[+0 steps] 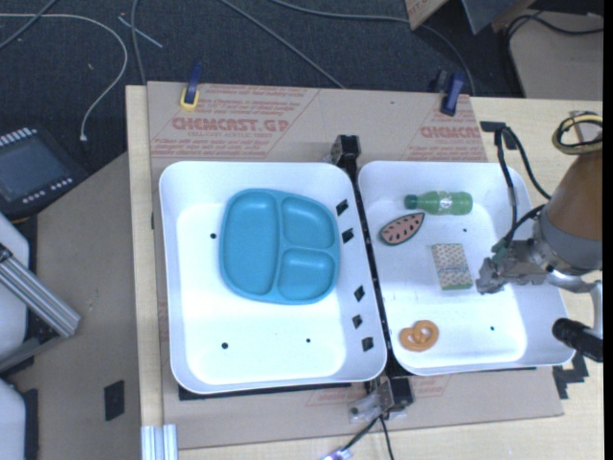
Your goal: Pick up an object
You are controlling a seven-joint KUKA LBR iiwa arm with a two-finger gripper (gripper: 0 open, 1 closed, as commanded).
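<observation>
Worktop [153, 286]: one, light wood, with one cardboard sheet [287, 118] under the bins. The sheet carries red print, repeated; the legible part reads "CHEMCAST G.P"; the smaller lines are too fine to read. Two clamps hold its far edge, one yellow-and-blue [192, 89] and one blue [451, 91].

Bins: two, white, shallow, side by side and touching along a black divider strip. The left bin [192, 333] holds one blue plate [280, 245] with three compartments, lying flat in the bin's far half.

The right bin [479, 348] holds four small items, none touching another. One green bottle [439, 202] lies on its side near the far wall; its label is unreadable. One watermelon slice [401, 228] lies just in front of the bottle's cap end. One speckled sponge block [451, 265] lies mid-bin. One pretzel [419, 334] lies near the front wall.

Arm: one, grey, entering from the right. Its end effector [488, 278] is low in the right bin, just beside the sponge block's right edge. Whether the fingers are spread or pressed together cannot be told; nothing is seen between them.
</observation>
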